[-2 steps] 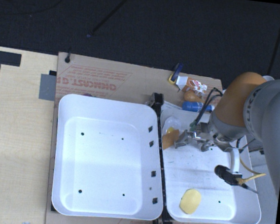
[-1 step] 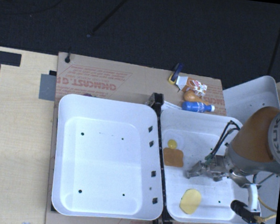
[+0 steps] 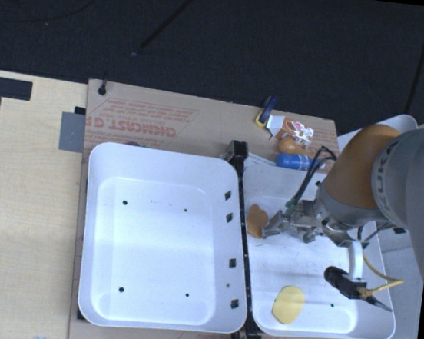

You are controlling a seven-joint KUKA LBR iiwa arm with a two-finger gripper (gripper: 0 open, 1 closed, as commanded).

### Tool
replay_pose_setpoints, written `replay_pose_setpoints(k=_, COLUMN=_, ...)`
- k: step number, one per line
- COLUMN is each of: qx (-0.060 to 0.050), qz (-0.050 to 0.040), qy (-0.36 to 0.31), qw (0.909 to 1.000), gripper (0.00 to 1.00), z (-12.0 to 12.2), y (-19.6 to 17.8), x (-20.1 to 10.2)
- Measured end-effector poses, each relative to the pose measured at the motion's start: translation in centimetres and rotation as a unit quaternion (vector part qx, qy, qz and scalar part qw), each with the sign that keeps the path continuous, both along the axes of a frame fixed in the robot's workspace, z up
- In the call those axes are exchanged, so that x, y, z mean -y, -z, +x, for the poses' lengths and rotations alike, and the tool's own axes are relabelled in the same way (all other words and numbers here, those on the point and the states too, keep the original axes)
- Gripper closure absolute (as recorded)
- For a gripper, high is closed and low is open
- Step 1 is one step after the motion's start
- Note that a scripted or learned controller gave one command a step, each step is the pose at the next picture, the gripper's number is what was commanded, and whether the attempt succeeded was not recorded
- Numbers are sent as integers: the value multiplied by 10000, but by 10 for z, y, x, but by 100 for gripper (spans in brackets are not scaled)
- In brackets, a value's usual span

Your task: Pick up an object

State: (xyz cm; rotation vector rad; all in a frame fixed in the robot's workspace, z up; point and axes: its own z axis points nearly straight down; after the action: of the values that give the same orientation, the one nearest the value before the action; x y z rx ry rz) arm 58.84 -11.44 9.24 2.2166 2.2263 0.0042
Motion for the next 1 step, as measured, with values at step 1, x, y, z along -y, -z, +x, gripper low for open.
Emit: replay_pose_setpoints(k=1, qx=-58, qz=6, qy=36, qw=10000, gripper=0, z=-102, y=6, x=-5)
